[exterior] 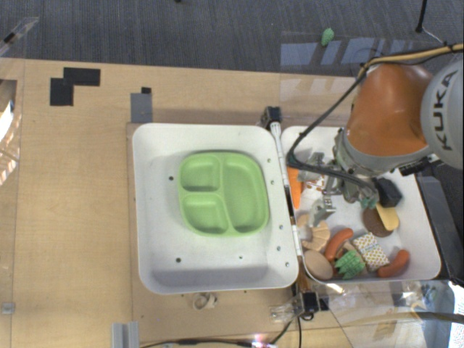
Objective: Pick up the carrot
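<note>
The carrot [293, 186] is a thin orange piece lying lengthwise against the left wall of the right bin [428, 230], near its middle. My gripper [323, 203] hangs under the orange-banded wrist [388, 114], low over the right bin. It sits just right of the carrot and a little nearer the front, apart from it. The wrist and cables hide the back part of the right bin.
The left bin [156, 194] holds a green divided plate [221, 193]. Several toy foods crowd the right bin's front: an orange sausage [338, 243], a green piece [350, 264], a red sausage [394, 264], a brown disc [377, 222], a beige egg [317, 265].
</note>
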{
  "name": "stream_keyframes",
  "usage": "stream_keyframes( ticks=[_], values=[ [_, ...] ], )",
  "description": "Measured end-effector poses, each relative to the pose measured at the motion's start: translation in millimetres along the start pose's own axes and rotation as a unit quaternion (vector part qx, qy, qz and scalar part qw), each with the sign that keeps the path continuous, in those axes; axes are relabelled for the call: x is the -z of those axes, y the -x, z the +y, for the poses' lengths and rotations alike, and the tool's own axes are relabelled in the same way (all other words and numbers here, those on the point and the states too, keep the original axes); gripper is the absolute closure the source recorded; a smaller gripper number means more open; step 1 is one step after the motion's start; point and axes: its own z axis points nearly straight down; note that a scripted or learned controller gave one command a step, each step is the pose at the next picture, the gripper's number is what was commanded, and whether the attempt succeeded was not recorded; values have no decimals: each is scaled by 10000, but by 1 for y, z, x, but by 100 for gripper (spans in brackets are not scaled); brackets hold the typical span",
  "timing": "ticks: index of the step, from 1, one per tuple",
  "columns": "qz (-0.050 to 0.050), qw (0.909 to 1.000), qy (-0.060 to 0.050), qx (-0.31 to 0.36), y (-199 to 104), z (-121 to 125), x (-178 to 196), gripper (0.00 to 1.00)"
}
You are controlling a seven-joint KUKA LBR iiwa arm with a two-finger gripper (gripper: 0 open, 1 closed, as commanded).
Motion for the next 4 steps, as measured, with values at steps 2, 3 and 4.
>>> stream_keyframes(
  ticks=[2,3,4],
  values=[
    [29,9997,3,256,-10,45,-2,0],
    [-28,9984,-27,-561,16,-13,2,0],
    [-68,9980,-24,-621,105,-35,75,0]
  ],
)
